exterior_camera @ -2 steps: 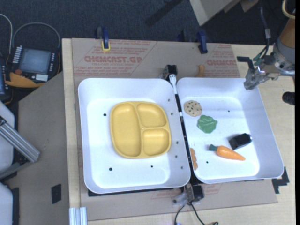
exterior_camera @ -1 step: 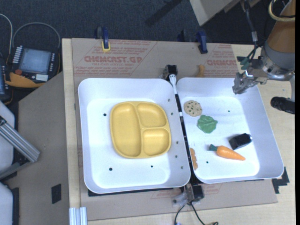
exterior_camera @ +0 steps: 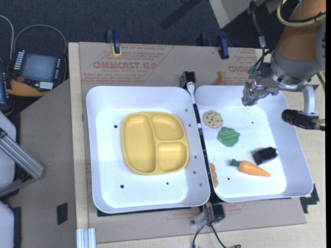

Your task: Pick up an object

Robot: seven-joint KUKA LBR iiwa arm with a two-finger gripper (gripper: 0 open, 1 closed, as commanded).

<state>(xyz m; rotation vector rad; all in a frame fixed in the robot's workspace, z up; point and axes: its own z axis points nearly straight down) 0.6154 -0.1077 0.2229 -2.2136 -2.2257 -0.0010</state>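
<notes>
Pick not yet made: the cookie (exterior_camera: 212, 119), green leaf (exterior_camera: 228, 137), black block (exterior_camera: 265, 155) and carrot (exterior_camera: 250, 168) all lie loose in the right bin (exterior_camera: 289, 187). The arm enters from 2 o'clock, its claw (exterior_camera: 252, 94) above the bin's 12 o'clock rim, nothing between its tips; its spread cannot be told.

Printed in red on the cardboard sheet (exterior_camera: 155, 61) behind the bins: "CHEMCAST GP", repeated but cut off at far right.
</notes>
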